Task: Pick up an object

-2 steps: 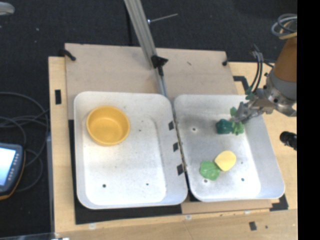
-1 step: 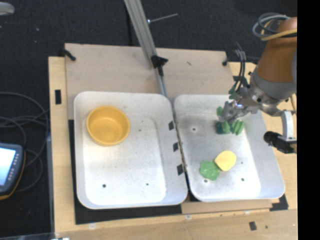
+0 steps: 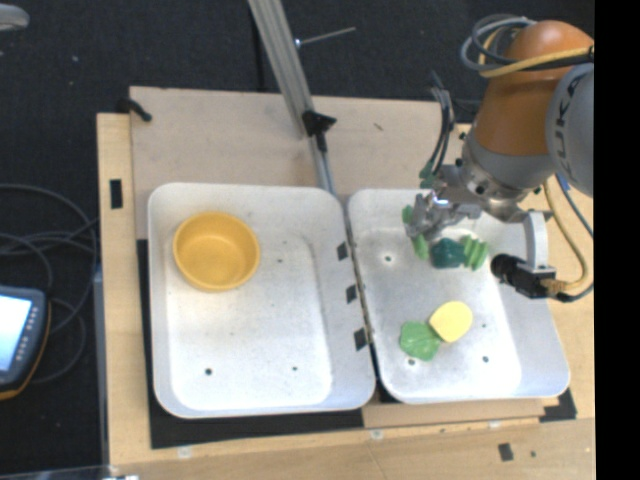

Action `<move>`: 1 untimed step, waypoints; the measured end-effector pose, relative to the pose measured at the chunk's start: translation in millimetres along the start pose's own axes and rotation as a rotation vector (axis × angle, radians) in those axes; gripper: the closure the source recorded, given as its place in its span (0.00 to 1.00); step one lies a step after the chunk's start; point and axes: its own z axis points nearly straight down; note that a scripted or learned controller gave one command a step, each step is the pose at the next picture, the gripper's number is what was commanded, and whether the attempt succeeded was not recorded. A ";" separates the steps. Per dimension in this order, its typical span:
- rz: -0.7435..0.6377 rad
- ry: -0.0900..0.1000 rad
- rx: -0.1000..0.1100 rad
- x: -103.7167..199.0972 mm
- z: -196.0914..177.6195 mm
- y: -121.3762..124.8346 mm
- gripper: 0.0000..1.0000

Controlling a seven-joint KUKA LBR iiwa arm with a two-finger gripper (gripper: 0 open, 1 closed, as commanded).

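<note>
My gripper (image 3: 432,230) hangs over the upper part of the right bin (image 3: 500,368), reaching in from the right. A dark teal and green object (image 3: 458,254) lies just below and right of it, touching or nearly touching the fingers. A small green piece (image 3: 409,214) shows at the gripper's left side. Lower in the same bin lie a yellow object (image 3: 451,320) and a green object (image 3: 419,340), side by side. A yellow bowl (image 3: 215,251) stands in the upper left of the left bin (image 3: 290,348).
A slanted metal rail (image 3: 290,78) runs from the top of the view down to the gap between the bins. A black cable connector (image 3: 520,273) hangs off the arm over the right bin's right edge. A tablet (image 3: 15,333) sits off the bench at far left.
</note>
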 end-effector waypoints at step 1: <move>-0.001 0.000 0.001 59.3 0.2 8.5 1.00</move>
